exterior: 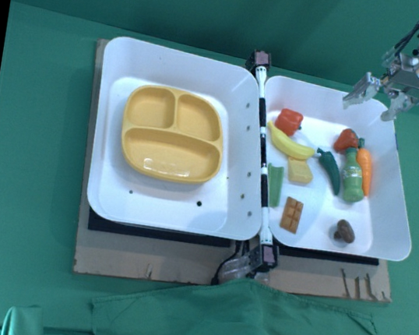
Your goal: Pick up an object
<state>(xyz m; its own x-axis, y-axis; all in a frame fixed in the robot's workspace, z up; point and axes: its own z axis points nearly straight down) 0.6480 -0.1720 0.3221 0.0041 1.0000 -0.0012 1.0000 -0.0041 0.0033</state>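
Note:
My gripper (376,100) hangs open above the far edge of the right bin (392,231), with nothing between its fingers. Below it in that bin lie a strawberry (346,139), a carrot (365,168), a green bottle (353,179) and a dark green pepper (330,169). Further left are a red pepper (288,121), a banana (288,144), a yellow cheese block (299,171), a green stick (274,184), a brown cracker (291,214) and a dark brown lump (343,232).
The left bin (104,185) holds a yellow divided plate (172,133). A hinge bar (262,159) runs between the bins. Crumpled green cloth (247,330) lies in front of the bench.

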